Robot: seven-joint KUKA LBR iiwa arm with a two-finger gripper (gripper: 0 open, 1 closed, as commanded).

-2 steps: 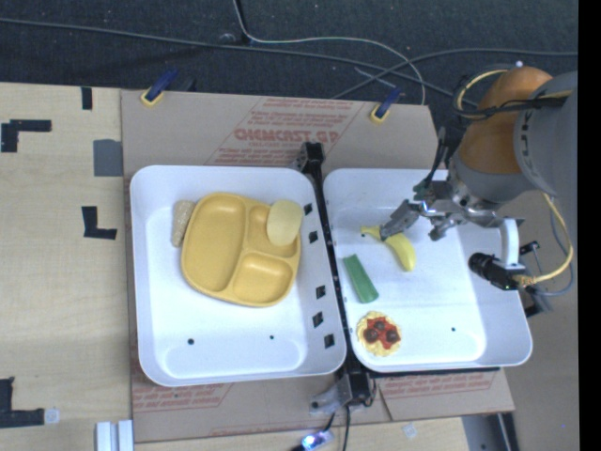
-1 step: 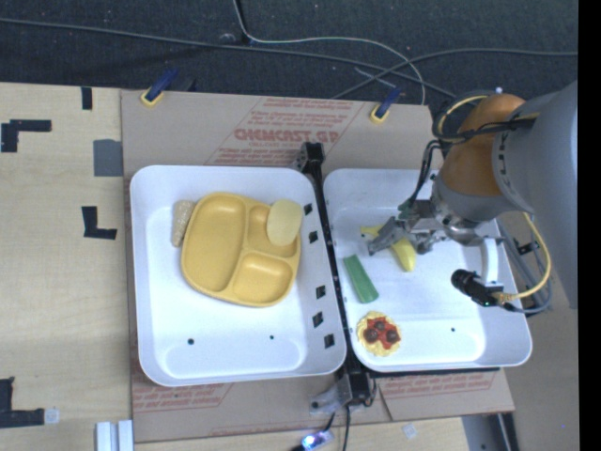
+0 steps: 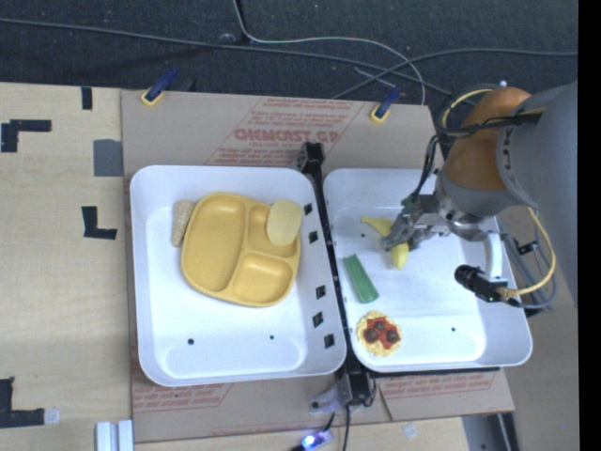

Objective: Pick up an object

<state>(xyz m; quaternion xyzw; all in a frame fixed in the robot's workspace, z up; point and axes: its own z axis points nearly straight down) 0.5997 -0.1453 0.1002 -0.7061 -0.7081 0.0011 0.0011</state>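
Observation:
In the right bin (image 3: 470, 341) lie a yellow banana (image 3: 380, 225), a green strip (image 3: 360, 278) and a small pizza-like disc with red topping (image 3: 379, 334). My gripper (image 3: 402, 241) hangs low over the upper middle of that bin, just right of the banana. A yellow piece (image 3: 401, 255) shows at its fingertips; I cannot tell whether it is gripped or just lying under them. The left bin (image 3: 155, 280) holds a yellow divided plate (image 3: 235, 252) with a pale round piece (image 3: 284, 222) on its upper right and a tan piece (image 3: 180, 222) at its left edge.
The grey arm with its orange band (image 3: 479, 153) reaches in from the right, with cables looping beside it. A black divider (image 3: 324, 261) separates the bins. Both bins rest on a cardboard sheet (image 3: 272, 125) held by clamps at the back.

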